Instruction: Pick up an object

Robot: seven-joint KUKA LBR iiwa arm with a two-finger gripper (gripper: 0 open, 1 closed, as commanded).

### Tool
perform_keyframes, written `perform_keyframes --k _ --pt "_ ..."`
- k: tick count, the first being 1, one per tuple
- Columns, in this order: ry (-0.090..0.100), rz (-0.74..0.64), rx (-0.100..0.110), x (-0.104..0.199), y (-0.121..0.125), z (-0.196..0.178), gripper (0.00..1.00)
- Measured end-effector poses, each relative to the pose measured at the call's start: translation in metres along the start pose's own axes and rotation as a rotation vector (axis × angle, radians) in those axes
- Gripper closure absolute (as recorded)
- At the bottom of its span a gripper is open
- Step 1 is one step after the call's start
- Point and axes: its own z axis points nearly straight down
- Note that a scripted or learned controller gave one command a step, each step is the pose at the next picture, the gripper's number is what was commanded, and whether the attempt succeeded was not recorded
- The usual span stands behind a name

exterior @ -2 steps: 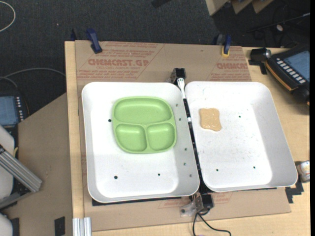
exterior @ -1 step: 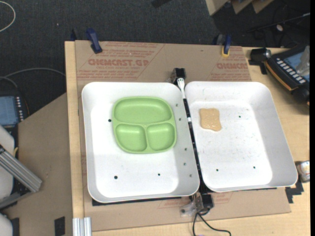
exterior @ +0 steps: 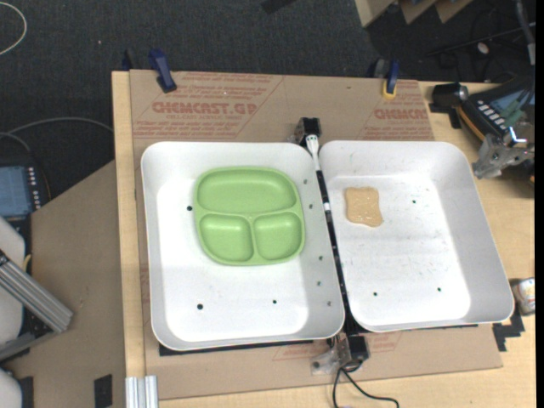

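A green divided plate (exterior: 249, 215) with three compartments lies in the left white bin (exterior: 170, 296), toward its upper middle. A small flat tan piece (exterior: 362, 206), roughly rectangular, lies in the right white bin (exterior: 442, 253) near its upper left corner.
The two bins sit side by side on a brown board (exterior: 221, 104) with printed lettering, held by blue clamps (exterior: 161, 70) at the back edge. Grey metal hardware (exterior: 501, 138) stands off the board at the right. Cables trail from the front edge (exterior: 348, 372).
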Motion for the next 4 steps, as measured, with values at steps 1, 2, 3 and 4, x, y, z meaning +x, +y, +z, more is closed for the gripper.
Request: perform_keyframes --k 1,2,3,4 --pt "0.0 -0.004 -0.002 0.062 0.011 0.071 1.0" --pt "0.0 -0.002 0.0 0.109 -0.036 0.115 1.0" --pt "0.001 -0.012 -0.005 0.228 -0.038 0.123 1.0" --pt "0.003 -0.004 -0.03 0.284 -0.049 -0.098 1.0"
